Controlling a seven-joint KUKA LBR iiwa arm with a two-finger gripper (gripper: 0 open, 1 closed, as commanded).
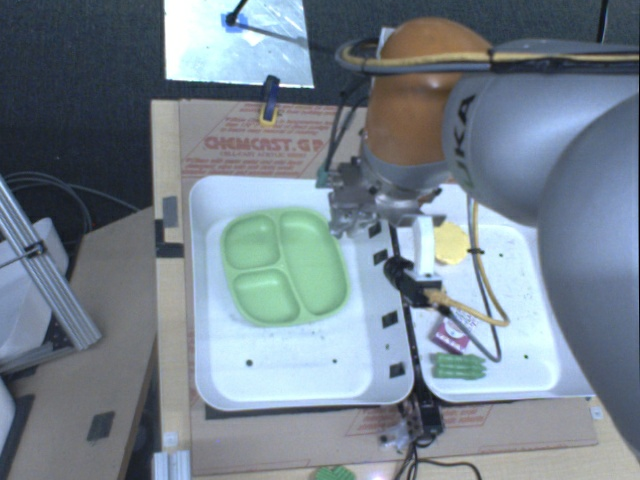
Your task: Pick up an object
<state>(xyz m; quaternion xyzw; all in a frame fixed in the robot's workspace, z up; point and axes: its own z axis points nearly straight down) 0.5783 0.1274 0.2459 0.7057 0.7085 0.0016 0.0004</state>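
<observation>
A light green divided plate (283, 266) lies in the left bin (290, 373). In the right bin (525, 298) I see a yellow round piece (452, 244), a small purple packet (450, 338) and a green pea pod (458, 369) near the front edge. My gripper (350, 211) hangs over the far end of the wall between the two bins, just beyond the plate's far right corner. The wrist and the big grey arm hide much of the right bin.
A cardboard sheet (250, 143) lies under the bins, with a yellow and blue clamp (269, 103) at its far edge. A shiny sheet (235, 28) lies beyond it. A metal frame (40, 278) stands at the left.
</observation>
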